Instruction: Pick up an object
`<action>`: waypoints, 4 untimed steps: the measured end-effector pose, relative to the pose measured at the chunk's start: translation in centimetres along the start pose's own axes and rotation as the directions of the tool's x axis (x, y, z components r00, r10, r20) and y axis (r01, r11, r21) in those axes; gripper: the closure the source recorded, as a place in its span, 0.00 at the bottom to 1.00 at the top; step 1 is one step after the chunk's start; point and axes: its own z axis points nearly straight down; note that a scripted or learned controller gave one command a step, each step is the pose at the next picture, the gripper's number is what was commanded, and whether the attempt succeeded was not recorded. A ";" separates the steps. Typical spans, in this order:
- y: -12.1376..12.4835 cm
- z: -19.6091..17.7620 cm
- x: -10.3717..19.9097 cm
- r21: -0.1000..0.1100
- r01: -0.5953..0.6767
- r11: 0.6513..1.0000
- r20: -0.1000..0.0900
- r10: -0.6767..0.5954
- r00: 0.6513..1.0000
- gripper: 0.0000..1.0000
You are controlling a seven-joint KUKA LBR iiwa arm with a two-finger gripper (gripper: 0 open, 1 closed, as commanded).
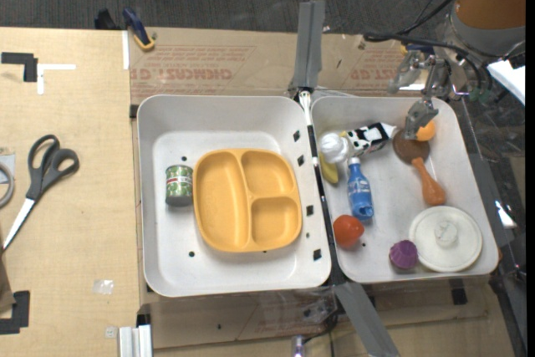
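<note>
Tan wooden bench [67, 263] bears black-handled scissors [38, 175] at far left, then the left white bin [155, 263] holding a small green can [178, 184] beside a yellow three-compartment plastic tray [247, 199]. Right white bin [476, 180]: blue bottle [359, 191], red ball [348, 230], purple ball [403, 254], white round lid [446, 237]. Gripper [420, 119] hangs over a brown wooden spoon [420, 163] with something orange at its tip; grip state cannot be told.

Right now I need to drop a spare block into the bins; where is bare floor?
Left bin: bare strips around the yellow divided plate, widest along the front and back; a small can stands at its left. Right bin: crowded, open only between the blue bottle and the wooden spoon.
</note>
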 end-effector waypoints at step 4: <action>-6.3 15.7 -0.1 0.000 -0.249 0.969 0.003 0.249 0.969 0.00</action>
